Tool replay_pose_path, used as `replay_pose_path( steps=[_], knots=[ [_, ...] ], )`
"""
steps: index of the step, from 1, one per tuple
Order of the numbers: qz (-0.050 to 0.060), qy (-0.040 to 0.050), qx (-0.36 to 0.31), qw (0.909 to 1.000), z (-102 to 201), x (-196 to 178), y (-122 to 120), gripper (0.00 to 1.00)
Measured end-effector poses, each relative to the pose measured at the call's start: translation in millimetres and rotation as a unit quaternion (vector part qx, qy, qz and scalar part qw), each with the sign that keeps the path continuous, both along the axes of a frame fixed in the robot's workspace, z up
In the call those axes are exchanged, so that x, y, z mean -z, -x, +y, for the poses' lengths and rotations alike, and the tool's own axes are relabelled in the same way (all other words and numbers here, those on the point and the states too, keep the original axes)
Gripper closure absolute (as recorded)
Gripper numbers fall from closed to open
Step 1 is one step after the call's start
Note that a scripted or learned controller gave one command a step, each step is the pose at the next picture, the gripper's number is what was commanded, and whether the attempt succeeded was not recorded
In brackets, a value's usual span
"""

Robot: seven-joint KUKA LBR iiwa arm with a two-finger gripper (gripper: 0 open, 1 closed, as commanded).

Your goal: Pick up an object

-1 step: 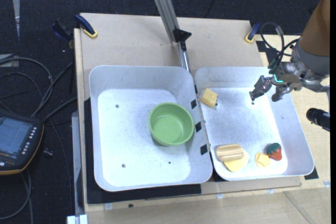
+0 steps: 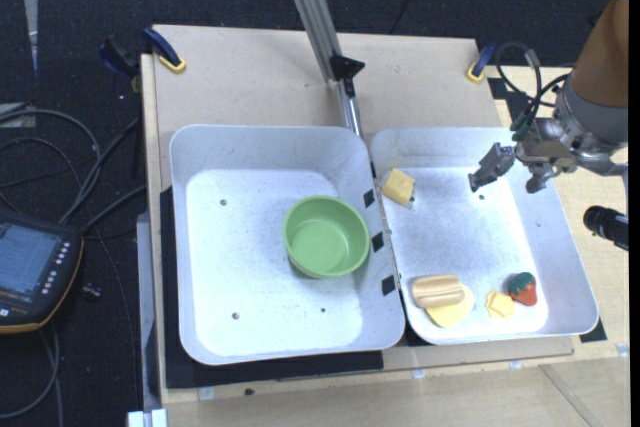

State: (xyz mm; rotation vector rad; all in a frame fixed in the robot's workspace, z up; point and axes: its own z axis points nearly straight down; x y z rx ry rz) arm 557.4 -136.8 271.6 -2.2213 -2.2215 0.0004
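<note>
At right of frame the gripper (image 2: pixel 512 167) hangs over the right bin's (image 2: pixel 560 245) upper part, fingers spread wide with nothing between them, likely lining up a pick, with a yellow block (image 2: pixel 399 186) at its left and small toys along its lower edge.

A green bowl (image 2: pixel 326 235) sits upright well left of the end effector (image 2: pixel 512 165). A yellow cheese wedge (image 2: pixel 399 186) lies nearer, left of it. Below it lie a hot-dog bun (image 2: pixel 440 299), a small yellow piece (image 2: pixel 499 305) and a red strawberry (image 2: pixel 523 288).
</note>
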Motion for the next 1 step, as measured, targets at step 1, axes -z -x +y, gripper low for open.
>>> replay_pose_path(
  steps=[1],
  knots=[
    [0.002, -0.0004, 0.000, 1.0000, -2.7, 45.4, -6.0, 0.00]
  ],
)
